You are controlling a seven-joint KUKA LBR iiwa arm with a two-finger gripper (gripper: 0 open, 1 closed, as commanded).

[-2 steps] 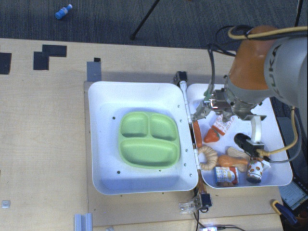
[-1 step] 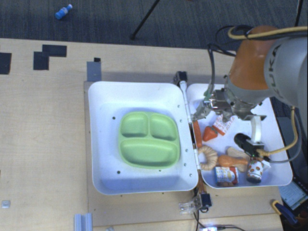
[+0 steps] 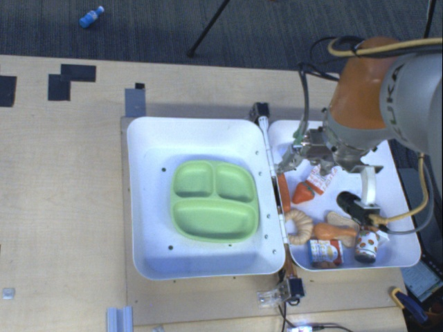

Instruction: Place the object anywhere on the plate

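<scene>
Camera view: grey arm hanging over right white bin point(image 3: 394, 178), jaws state impossible to tell. Green sectioned plastic plate point(image 3: 213, 200) lying in left white bin point(image 3: 138, 185), awaiting object. Orange carrot-like toy point(image 3: 303, 194) sitting among clutter below wrist, likely target.

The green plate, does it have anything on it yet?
Empty. The green plate lies in the left bin with all three compartments bare; the toys lie in the right bin.
</scene>
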